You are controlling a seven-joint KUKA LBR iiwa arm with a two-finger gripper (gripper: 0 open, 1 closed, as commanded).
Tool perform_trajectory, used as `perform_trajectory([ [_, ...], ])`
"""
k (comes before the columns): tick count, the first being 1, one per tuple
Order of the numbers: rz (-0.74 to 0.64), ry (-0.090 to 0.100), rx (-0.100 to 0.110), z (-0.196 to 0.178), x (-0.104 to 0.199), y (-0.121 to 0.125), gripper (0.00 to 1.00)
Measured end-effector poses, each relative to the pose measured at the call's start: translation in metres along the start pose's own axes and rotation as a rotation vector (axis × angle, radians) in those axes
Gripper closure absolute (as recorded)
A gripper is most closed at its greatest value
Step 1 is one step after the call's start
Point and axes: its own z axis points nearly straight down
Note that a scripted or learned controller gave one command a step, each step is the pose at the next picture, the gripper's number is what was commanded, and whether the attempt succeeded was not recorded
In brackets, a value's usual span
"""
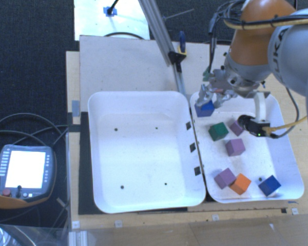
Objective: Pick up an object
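A small blue cube (pixel 204 108) sits clamped between the gripper's (pixel 209 97) fingers, the grey arm (pixel 277 40) bent over the right white bin (pixel 287 152) on the bench (pixel 128 65).

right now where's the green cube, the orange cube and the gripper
green cube (pixel 218 131), camera view, its top face
orange cube (pixel 241 183), camera view, its top face
gripper (pixel 209 99), camera view, midway between the fingertips, above a blue cube (pixel 205 109)

Grey arm (pixel 292 40) reaching in from right, wrist bent down, gripper (pixel 209 97) low
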Motion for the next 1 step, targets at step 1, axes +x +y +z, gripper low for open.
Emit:
perform_trajectory([
  [1,-0.002,0.001,-0.001,0.0132,0.0585,-0.0103,1.0],
])
